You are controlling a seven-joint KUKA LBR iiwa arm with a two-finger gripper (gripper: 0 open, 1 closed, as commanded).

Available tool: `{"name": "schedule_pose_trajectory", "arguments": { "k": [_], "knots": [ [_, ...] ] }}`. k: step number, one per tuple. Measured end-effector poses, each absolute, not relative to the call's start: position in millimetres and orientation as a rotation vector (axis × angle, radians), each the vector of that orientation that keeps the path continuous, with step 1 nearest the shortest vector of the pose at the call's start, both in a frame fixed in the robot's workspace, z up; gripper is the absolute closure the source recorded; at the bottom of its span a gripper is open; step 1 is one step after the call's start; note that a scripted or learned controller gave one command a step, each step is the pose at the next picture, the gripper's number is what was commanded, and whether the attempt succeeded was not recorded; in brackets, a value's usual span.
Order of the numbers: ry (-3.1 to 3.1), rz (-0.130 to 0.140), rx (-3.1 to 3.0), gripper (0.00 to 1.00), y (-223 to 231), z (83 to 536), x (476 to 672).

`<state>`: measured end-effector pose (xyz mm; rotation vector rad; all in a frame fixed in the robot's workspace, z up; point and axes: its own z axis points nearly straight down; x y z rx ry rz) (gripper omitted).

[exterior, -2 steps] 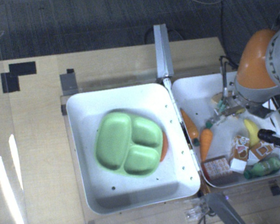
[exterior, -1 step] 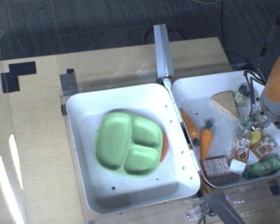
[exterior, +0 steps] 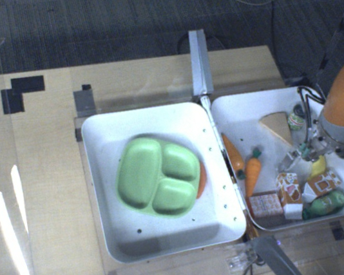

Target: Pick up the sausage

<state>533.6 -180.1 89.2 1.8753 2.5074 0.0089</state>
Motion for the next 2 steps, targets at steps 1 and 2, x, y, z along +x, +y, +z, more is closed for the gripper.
{"name": "schedule_pose_trajectory", "arguments": {
  "k": [1, 2],
  "knots": [
    [2.212, 0.018, 2.227, 0.0, -177, 89, 571.1],
    [2.165, 0.038, 2.275, 0.0, -185, 91, 536.9]
  ]
}}
